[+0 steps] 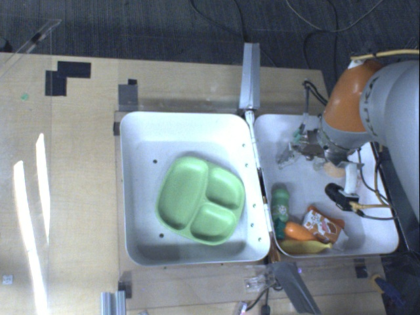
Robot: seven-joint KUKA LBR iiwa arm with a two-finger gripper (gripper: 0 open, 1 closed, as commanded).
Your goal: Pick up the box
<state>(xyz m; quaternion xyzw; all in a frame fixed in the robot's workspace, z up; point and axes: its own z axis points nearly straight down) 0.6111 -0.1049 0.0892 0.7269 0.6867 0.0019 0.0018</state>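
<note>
Gripper is hanging over the right bin; finger state cannot be told. Both bins are sitting on a pale wooden bench, dark carpet lying beyond.

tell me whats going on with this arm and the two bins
The grey arm's gripper hangs over the upper part of the right white bin. The small orange-red printed box it is meant to pick up lies near that bin's lower edge, beside a green bottle, an orange carrot and a yellow banana. The left white bin holds a green three-compartment tray.
</note>
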